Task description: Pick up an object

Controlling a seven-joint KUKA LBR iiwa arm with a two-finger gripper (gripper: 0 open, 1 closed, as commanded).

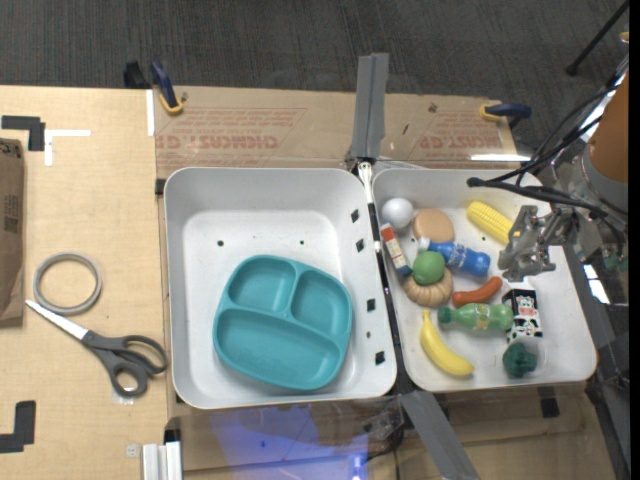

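Tool [527, 251] above right bin [580, 368], near corn [489, 222]; finger state unclear.

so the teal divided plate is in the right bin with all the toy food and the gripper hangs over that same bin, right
Not quite. The camera view shows the teal divided plate lying in the left bin, alone. The toy food, such as the banana and corn, is in the right bin, and the gripper does hang over that right bin.
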